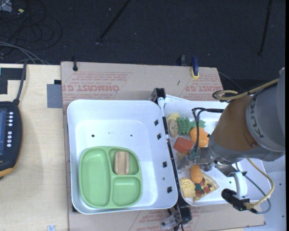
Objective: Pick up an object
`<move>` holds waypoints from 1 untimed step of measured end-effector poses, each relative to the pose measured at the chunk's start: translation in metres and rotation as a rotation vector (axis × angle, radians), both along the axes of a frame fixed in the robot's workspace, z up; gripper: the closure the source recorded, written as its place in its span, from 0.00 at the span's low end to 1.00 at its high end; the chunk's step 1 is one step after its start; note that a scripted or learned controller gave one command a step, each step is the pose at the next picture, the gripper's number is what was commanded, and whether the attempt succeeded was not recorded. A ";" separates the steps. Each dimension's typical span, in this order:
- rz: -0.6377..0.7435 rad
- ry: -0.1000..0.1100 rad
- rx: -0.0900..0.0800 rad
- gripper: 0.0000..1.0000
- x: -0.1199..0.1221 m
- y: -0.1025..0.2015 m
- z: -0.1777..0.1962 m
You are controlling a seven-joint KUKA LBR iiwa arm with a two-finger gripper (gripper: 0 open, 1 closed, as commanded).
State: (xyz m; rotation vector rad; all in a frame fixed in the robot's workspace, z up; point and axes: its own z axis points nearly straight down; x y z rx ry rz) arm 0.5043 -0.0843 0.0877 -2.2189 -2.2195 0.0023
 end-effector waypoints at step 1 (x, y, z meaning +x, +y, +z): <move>-0.006 -0.001 0.002 1.00 0.001 -0.001 0.011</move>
